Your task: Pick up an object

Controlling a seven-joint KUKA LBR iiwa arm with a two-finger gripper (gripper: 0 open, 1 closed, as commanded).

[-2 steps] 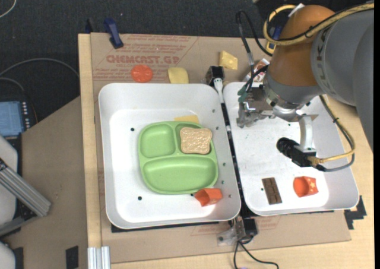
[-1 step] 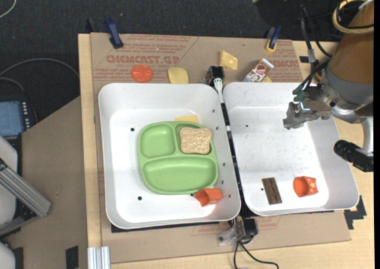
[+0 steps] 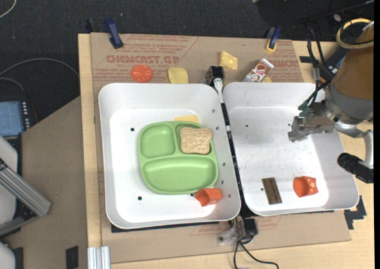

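Right bin (image 3: 255, 107) as landmark. Near its front edge: brown bar (image 3: 271, 190) and orange cup (image 3: 306, 186), lying apart on the bin floor. Farther back, gripper (image 3: 295, 130) hangs over the bin's right half, above the cup, nothing between the jaws; whether they are spread, cannot tell. Left of the bin: green divided plate (image 3: 172, 170) carrying a cracker (image 3: 195, 141).

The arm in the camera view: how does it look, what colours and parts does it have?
The arm is a thick rounded grey body with an orange band near its top. Black cables run beside it. The gripper at its end is a small boxy piece of dull grey metal, darker than the arm.
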